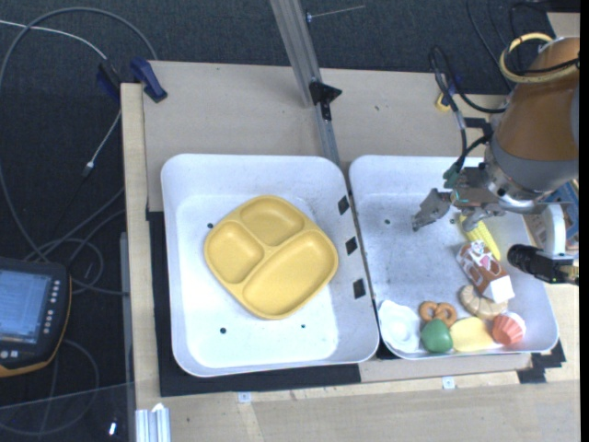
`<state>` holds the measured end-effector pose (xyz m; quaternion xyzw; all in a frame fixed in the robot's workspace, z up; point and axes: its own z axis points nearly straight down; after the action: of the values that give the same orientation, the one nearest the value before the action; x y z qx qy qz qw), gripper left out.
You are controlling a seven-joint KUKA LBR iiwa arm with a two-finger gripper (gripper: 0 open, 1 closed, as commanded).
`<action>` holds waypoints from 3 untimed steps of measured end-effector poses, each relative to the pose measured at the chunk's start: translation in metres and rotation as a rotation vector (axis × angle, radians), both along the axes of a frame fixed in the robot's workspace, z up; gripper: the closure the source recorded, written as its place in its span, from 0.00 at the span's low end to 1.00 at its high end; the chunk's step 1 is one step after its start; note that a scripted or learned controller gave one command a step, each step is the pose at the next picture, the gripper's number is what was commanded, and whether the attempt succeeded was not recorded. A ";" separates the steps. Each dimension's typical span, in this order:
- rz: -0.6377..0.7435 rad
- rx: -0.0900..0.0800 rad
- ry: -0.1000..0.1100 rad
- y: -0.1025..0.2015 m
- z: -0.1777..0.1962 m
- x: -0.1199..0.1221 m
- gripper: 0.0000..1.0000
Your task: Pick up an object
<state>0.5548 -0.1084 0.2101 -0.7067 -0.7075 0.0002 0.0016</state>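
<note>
While the gripper [442,207] hangs over bare floor of the right bin [405,247], fingers spread and gripping nothing, the toy food pile [474,316] lies below-right of them; descending here risks closing on nothing.

No text can be read anywhere. The handheld screen [25,304] at the left edge glows blue with content too small to make out — no letters or numbers. The yellow packet [482,245] in the right bin [405,247] bears markings — too blurred to read.
</note>
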 end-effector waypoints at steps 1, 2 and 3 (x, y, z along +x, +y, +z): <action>0.000 0.000 -0.001 0.000 0.000 0.000 0.00; -0.001 0.001 0.006 0.002 -0.063 -0.003 0.00; -0.001 0.001 0.006 0.003 -0.117 -0.004 0.00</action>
<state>0.5507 -0.1051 0.0935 -0.7070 -0.7072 0.0020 0.0039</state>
